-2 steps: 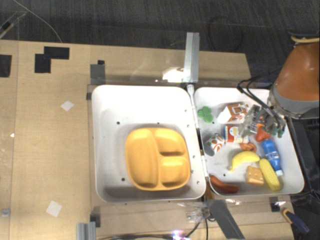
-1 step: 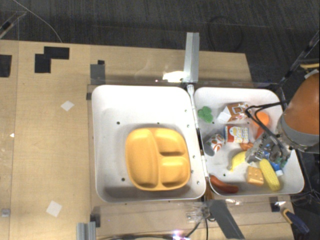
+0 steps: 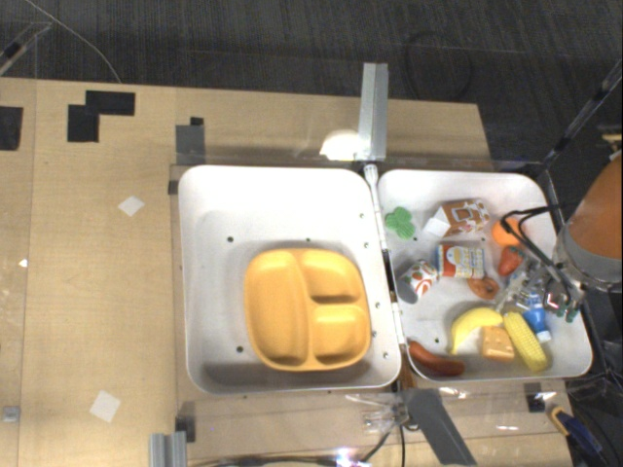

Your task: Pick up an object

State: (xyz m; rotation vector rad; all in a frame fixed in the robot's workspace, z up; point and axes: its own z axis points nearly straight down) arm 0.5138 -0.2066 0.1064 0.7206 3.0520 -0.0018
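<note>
The pincer, its state impossible to tell, hangs over the right bin beside the corn, banana and other toy food, while the left bin holds a yellow tray, on a wooden worktop against dark carpet.

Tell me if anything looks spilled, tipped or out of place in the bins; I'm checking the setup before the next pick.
Nothing looks spilled or broken. The yellow divided plate lies flat in the left bin. The toy foods, including the banana, corn and sausage, lie jumbled in the right bin, all within its walls.
</note>
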